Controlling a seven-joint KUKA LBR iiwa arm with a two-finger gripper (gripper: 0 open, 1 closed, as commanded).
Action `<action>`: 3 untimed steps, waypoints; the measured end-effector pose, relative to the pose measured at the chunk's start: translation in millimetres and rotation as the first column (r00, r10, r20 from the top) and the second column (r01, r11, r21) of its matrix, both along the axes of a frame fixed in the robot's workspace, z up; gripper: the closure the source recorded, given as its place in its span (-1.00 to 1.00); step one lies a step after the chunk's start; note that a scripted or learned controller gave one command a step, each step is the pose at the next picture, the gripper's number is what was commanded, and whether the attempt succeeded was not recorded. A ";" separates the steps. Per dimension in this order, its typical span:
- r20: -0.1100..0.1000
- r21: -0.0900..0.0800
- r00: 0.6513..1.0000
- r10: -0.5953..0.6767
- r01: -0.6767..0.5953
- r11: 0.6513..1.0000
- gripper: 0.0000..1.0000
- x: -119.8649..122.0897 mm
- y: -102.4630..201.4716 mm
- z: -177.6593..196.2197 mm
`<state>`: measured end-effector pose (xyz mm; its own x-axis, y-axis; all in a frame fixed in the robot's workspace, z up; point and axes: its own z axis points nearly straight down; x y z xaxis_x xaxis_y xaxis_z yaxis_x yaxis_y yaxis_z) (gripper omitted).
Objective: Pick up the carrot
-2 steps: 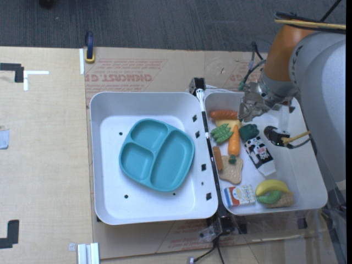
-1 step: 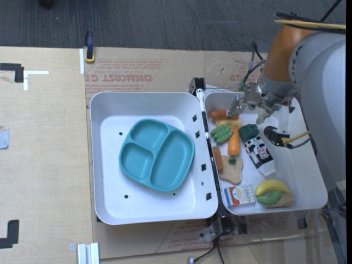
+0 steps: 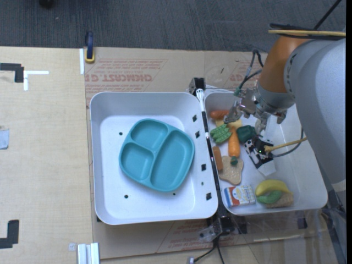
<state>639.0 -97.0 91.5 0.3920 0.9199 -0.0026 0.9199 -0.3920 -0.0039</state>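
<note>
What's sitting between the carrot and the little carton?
A flat tan piece with a green spot lies between the carrot and the carton, as the camera view shows.

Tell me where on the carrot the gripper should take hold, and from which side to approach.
Take the carrot across its lower half, coming straight down from above. It lies flat, long and slim, so close across its narrow width. A light green toy crowds its upper left and a dark green toy sits near its upper right, so the lower end likely gives more room.
</note>
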 end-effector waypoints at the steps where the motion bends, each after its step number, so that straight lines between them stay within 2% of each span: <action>1: -0.001 -0.003 1.000 0.004 -0.004 1.000 1.00 0.2 -0.7 9.4; 2: -0.001 -0.003 1.000 0.005 -0.005 1.000 -1.00 0.1 -0.6 9.2; 3: -0.003 -0.002 0.899 -0.439 0.439 0.899 -1.00 -33.5 -0.3 -1.0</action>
<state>605.5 -97.3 90.6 0.7559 0.6546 -0.0053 0.6546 -0.7560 -0.0061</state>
